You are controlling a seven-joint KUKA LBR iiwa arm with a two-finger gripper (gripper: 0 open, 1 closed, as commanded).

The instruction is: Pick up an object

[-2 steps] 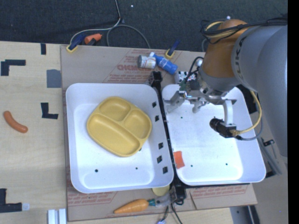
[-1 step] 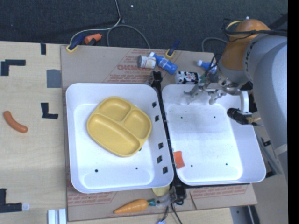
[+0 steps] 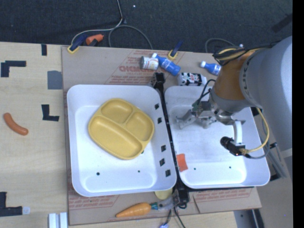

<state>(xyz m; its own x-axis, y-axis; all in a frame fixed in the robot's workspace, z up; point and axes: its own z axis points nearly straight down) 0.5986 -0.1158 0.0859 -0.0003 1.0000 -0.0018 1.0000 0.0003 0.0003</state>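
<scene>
1. Orange, a toy carrot (image 3: 134, 210) lies on the near edge of the counter (image 3: 28, 175), just outside the left bin (image 3: 80, 175).
2. Inside the left bin, a yellow divided plate (image 3: 121, 127) rests flat, roughly in the middle, with its compartments facing up.
3. Along the divide between the bins, a small orange-red block (image 3: 181, 162) sits at the near-left corner of the right bin (image 3: 213, 177).
4. Over the right bin, the grey arm (image 3: 266, 80) with its orange band reaches in, and the hand (image 3: 186, 120) hangs low above the bin floor in its far-left part; whether its fingers are apart or together cannot be told, and nothing can be made out between them.
5. Well to the left on the bare counter lies a toy sausage (image 3: 15, 124).
6. Beyond the bins, at the far edge, lie a blue-and-white bottle (image 3: 161, 63), another small bottle (image 3: 210, 67) and an orange-handled clamp (image 3: 86, 41).
</scene>
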